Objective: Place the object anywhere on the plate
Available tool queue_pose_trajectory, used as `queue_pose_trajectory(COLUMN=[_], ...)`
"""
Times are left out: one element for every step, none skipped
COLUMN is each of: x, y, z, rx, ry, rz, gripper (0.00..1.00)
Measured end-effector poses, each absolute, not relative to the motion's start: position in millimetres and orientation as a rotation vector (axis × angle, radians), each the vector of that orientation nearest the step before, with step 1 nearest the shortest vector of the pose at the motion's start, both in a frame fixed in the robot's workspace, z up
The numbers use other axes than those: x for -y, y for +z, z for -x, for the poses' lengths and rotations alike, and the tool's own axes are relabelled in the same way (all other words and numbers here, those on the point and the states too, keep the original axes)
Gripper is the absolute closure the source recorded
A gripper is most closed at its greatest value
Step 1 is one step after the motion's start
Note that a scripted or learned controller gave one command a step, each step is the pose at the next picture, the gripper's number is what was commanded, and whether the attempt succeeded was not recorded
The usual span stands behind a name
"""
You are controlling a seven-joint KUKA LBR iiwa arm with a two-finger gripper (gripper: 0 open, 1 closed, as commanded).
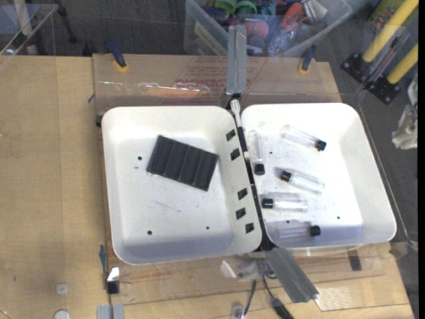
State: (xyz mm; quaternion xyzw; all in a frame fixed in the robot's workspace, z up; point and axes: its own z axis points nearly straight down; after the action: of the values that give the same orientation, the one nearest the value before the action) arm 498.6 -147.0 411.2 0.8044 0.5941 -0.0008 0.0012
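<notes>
A black ridged rectangular plate (182, 163) lies flat in the left white bin (126, 231), toward its upper middle, turned slightly clockwise. Several clear vials with black caps lie on their sides in the right white bin (372, 198). One vial (300, 137) is at the top. Another vial (300, 180) lies mid-bin, and a third vial (287, 205) just below it. A vial (295, 231) rests near the front wall. One more vial (255, 150) lies along the bin's left wall, next to the divider.
A strip with black tabs (239, 175) runs between the two bins. Behind the bench stands a clear tub of colourful toys (265, 8). Yellow tubes (398, 18) lean at the back right. Blue clamps (119, 62) hold the bench's back edge.
</notes>
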Motion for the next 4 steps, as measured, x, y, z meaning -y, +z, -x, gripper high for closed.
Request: queue_pose_trajectory(x=[146.6, 146.1, 145.8, 145.4], y=[411.1, 421.2, 421.1, 431.3], z=[-498.7, -499.8, -499.9, -501.0], rx=[-1.866, -1.868, -1.869, -1.871], ry=[-0.003, -0.003, -0.003, -0.003], rz=[-2.525, -2.520, -2.520, -2.515], gripper=[0.00, 1.00, 0.00, 1.00])
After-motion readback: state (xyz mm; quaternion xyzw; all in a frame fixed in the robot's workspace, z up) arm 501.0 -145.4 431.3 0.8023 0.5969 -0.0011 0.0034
